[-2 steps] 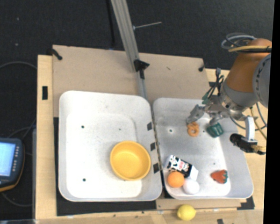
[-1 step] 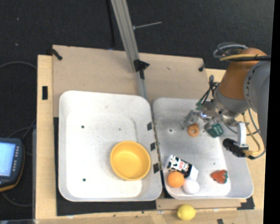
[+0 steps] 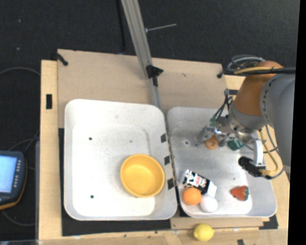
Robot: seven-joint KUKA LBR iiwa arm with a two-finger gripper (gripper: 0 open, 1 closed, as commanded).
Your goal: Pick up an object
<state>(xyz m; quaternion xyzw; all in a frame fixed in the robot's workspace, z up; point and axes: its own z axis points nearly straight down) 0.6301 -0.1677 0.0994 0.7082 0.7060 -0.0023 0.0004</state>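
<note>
While you look down at the bench, take the yellow bowl point(image 3: 142, 174) as your landmark:
Bins: you have two, a left bin point(image 3: 91, 121) holding the bowl alone, and a right bin point(image 3: 186, 123) just beside it across the shared wall.
Objects in the right bin: you can count five; an orange ball point(image 3: 192, 196), a white ball point(image 3: 208, 204), a black-and-white carton point(image 3: 198, 182), a red piece point(image 3: 239, 192) and a small orange-brown object point(image 3: 211, 143).
Outside the bins: one yellow lemon-like fruit point(image 3: 203, 232) lies on the bench, below and right of the bowl.
Gripper point(image 3: 213, 138): it sits up and right of the bowl, right at the small orange-brown object; you cannot tell whether it grips it.
Crowding: orange ball, white ball and carton cluster together just right of the bowl; the red piece lies farther right, apart.
Overhead: a metal post point(image 3: 139, 39) slants in above the bowl.
</note>
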